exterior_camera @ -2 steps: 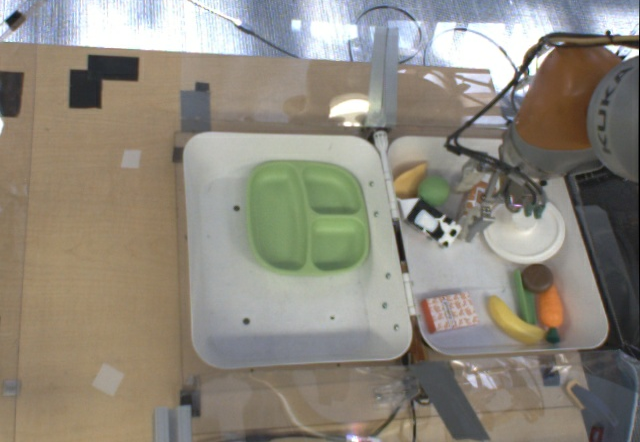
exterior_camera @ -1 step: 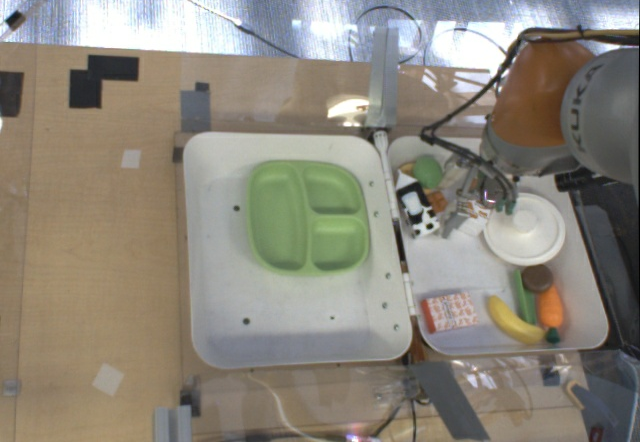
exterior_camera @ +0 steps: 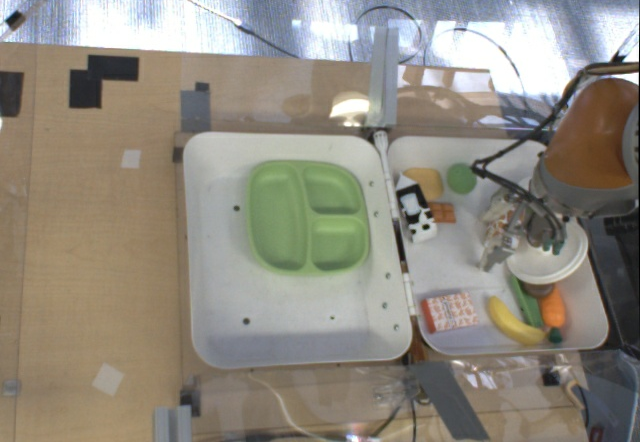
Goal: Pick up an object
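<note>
My gripper [exterior_camera: 497,242] hangs over the middle of the right bin [exterior_camera: 458,265], below the arm's orange band [exterior_camera: 595,140]. Just left of it lie a black-and-white box [exterior_camera: 417,211] and a small orange piece [exterior_camera: 443,214]. A green ball [exterior_camera: 461,178] and a tan bread-like piece [exterior_camera: 424,179] sit at the bin's far side. A red-and-white patterned box [exterior_camera: 451,311], a banana [exterior_camera: 514,321], a carrot [exterior_camera: 553,311] and a green vegetable [exterior_camera: 524,295] lie along the near side. The wrist partly hides a brown item [exterior_camera: 537,287].
The left bin [exterior_camera: 220,260] holds a green divided plate [exterior_camera: 308,216]. A metal divider [exterior_camera: 394,230] runs between the bins. Cables [exterior_camera: 500,60] loop behind the right bin, and a clamp post [exterior_camera: 383,80] stands at the back.
</note>
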### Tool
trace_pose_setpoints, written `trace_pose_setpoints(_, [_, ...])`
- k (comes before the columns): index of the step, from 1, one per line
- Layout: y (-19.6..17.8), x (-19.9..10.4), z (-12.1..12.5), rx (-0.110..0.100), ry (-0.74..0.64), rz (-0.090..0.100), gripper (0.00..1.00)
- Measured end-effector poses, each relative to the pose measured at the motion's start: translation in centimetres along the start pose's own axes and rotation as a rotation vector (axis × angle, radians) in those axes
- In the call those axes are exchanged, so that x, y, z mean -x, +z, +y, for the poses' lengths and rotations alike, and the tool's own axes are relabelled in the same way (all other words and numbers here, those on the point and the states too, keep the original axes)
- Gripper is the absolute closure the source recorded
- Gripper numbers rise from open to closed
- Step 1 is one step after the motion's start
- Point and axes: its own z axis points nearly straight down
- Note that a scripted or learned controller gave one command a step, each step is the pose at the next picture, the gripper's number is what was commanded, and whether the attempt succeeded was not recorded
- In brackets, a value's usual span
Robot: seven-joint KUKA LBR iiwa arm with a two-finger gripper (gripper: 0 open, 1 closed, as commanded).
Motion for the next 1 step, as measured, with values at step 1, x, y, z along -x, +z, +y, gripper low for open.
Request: trace_pose_setpoints(1, [-0.18,-6.28,-4.76,0.003,0.014,-0.003,0.00])
